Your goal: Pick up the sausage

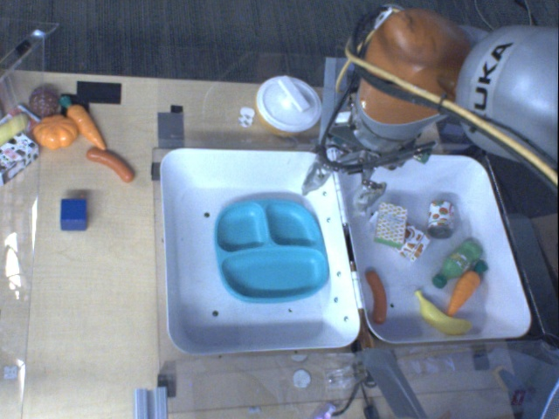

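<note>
The sausage (376, 293) is a short reddish-brown link lying near the left wall of the right bin (502, 234), towards its front. My gripper (341, 187) hangs below the orange wrist at the far end of the divide between the two bins, well behind the sausage. It is open: one finger (314, 180) is over the left bin's right edge and the other is inside the right bin. Nothing sits between them.
A blue divided plate (272, 250) lies in the left bin (188, 260). The right bin also holds two snack packets (390, 224), a can (440, 217), a green bottle (458, 263), a carrot (465, 291) and a banana (441, 315). Toy foods, including a second sausage (111, 164), and a blue cube (74, 214) lie on the bench at left.
</note>
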Action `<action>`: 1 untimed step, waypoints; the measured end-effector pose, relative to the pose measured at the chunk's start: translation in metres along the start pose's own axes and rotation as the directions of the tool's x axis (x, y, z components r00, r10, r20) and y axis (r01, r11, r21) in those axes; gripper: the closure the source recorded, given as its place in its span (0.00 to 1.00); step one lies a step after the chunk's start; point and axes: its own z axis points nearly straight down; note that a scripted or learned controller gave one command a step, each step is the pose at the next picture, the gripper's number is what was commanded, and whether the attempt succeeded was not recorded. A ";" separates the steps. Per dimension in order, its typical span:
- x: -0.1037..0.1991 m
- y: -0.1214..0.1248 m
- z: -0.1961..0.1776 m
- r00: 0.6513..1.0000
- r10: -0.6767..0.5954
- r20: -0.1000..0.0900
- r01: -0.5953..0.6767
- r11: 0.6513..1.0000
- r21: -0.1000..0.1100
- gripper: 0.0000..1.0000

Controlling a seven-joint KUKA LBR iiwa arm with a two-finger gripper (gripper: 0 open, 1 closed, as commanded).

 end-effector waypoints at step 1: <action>-0.039 -0.006 0.000 0.927 -0.374 0.000 0.374 0.927 0.000 0.00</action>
